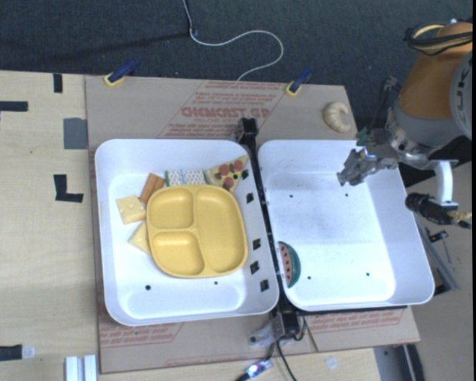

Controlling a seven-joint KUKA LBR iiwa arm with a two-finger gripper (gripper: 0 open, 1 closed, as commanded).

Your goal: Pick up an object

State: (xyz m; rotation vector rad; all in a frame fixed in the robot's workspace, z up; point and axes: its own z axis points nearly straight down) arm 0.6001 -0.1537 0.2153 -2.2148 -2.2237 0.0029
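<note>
Arm: reaches in from the right, orange band above the wrist.
Gripper (354,170): hangs over the right bin's (397,236) upper right part, near its far wall; whether the claw is open or closed cannot be told, and nothing shows between it.
Left bin (115,276): a yellow divided plate (197,230) lies in the middle, covering part of the flat pieces around its upper left rim.
Flat pieces: a pale cracker (130,209), a brown strip (151,187), a pizza slice (228,171).
Right bin contents: a round watermelon-coloured piece (289,263) against the left wall, well apart from the gripper.
Bench: a beige lump (339,116) lies behind the right bin.
</note>
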